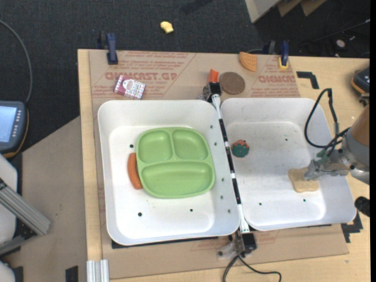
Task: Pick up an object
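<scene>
Grey arm (357, 143) low over the right bin (276, 216), fingers (310, 172) at the tan block (304, 184), grip state indiscernible.

I see dark carpet floor (53, 16) round the cardboard-topped counter (176, 69), w/ a lit screen (10, 125) at left.

Left bin (117, 157): green divided tray (175, 162) fills centre, orange piece (134, 170) alongside. Right bin (276, 213): small green object (239, 148) near divider; front floor open.
</scene>
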### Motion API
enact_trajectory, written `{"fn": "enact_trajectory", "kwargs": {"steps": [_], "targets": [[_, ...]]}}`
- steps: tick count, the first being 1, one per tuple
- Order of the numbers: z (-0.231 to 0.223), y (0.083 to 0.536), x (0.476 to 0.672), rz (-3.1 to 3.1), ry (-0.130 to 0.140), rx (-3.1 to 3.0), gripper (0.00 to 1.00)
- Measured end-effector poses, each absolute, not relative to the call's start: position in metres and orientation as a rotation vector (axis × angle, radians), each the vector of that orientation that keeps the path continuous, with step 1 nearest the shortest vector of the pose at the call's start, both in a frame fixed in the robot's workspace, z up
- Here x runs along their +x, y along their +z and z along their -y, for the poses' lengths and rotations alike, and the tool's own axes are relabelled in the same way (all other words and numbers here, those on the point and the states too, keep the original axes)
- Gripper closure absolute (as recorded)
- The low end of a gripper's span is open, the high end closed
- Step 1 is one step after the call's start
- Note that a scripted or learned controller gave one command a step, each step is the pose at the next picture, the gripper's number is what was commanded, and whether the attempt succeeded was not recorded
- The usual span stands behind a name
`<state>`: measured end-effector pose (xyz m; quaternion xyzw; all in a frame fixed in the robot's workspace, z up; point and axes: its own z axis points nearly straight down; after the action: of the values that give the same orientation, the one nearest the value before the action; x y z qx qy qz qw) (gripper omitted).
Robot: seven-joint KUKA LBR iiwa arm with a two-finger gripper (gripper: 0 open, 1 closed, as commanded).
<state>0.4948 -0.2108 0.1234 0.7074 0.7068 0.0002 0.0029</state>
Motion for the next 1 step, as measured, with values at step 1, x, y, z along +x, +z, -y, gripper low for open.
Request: {"fn": "enact_trajectory", "kwargs": {"steps": [1], "targets": [[0.2145, 0.1277, 0.5149, -2.219, 0.001, 2.217, 1.00]]}}
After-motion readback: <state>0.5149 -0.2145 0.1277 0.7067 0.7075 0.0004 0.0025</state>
